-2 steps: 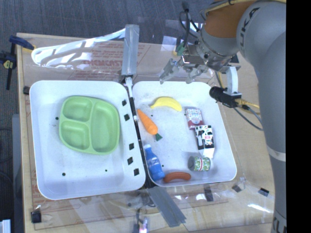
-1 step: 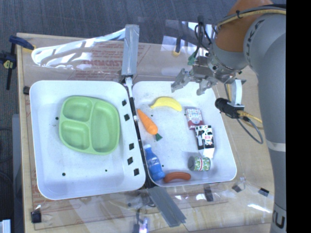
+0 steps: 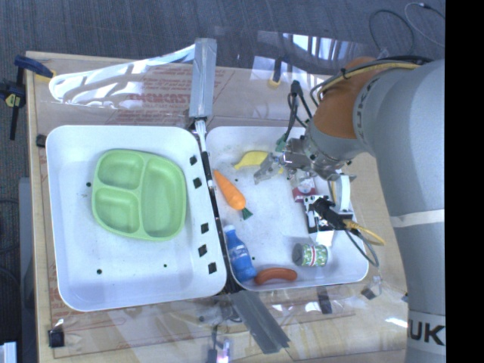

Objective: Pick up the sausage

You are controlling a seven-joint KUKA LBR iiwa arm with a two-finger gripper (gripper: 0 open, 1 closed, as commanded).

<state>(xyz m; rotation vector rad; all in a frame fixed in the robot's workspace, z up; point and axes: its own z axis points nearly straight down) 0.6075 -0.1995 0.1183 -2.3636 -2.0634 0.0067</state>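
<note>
The sausage [image 3: 276, 276] is reddish-brown and lies flat along the front wall of the right bin [image 3: 344, 272]. My gripper [image 3: 271, 169] hovers in the back half of that bin, just right of a yellow banana-like toy [image 3: 252, 159]. It is far from the sausage, which lies toward the front of the bin. Nothing shows in the gripper's grasp.
An orange carrot [image 3: 231, 191] lies near the divider. A blue bottle [image 3: 240, 254] sits left of the sausage, and a small green-labelled can [image 3: 311, 255] stands just behind it. The left bin [image 3: 68, 278] holds a green divided plate [image 3: 140, 193].
</note>
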